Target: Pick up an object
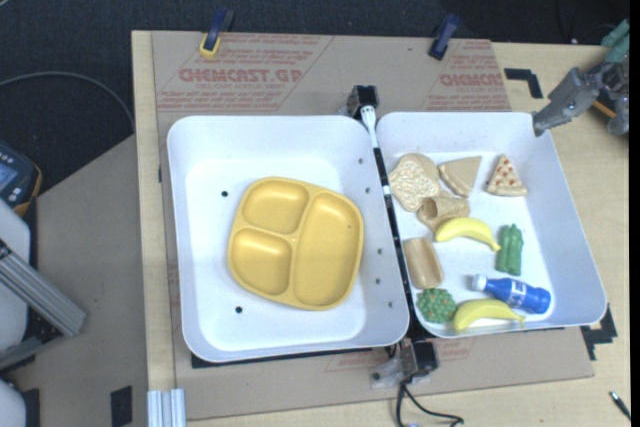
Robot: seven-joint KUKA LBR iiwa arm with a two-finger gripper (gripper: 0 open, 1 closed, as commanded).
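The right bin [560, 177] holds several toy foods: a pizza slice [505, 176], a bread slice [461, 175], a round cracker [412, 181], two bananas [466, 232] [484, 314], a green pickle [510, 249], a blue bottle [517, 293], broccoli [434, 303] and a tan bun [423, 262]. My gripper [556, 115] hangs at the right edge of the view, above the right bin's far right corner, apart from all the objects. Nothing shows between it and the bin.
The left bin [200, 165] carries a yellow divided tray [296, 242]. Two clamps [213, 35] [444, 37] grip the cardboard's back edge. A black divider [378, 177] runs between the bins. Dark floor surrounds the bench.
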